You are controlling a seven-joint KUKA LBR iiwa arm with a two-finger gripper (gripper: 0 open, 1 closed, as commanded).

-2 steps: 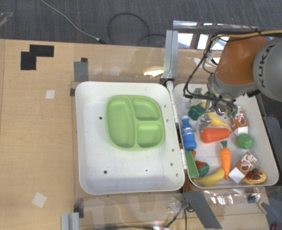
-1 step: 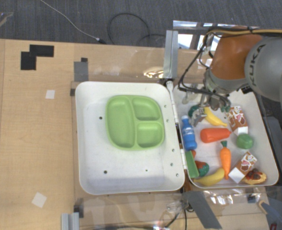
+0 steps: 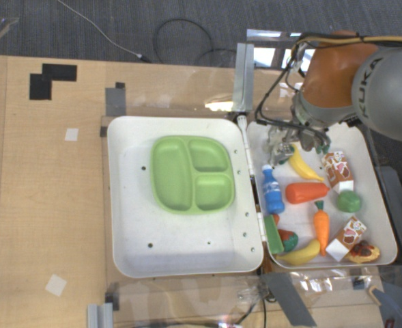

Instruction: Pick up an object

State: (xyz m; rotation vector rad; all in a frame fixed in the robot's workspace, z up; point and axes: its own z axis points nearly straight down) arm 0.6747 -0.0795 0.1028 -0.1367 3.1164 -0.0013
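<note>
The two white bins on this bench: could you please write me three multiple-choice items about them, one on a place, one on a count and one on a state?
1. Where does the green divided plate lie?
A. in the left bin
B. in the right bin
C. on the bare bench

2. How many bananas lie in the right bin?
A. none
B. one
C. two

3. How does the blue bottle stand?
A. upright
B. lying on its side
C. held in the claw

Answers:
1 A, the plate sits in the middle of the left bin.
2 C, one banana lies near the claw and a second banana lies at the near edge.
3 B, the bottle lies flat along the bin's left wall, white cap toward the claw.
</note>
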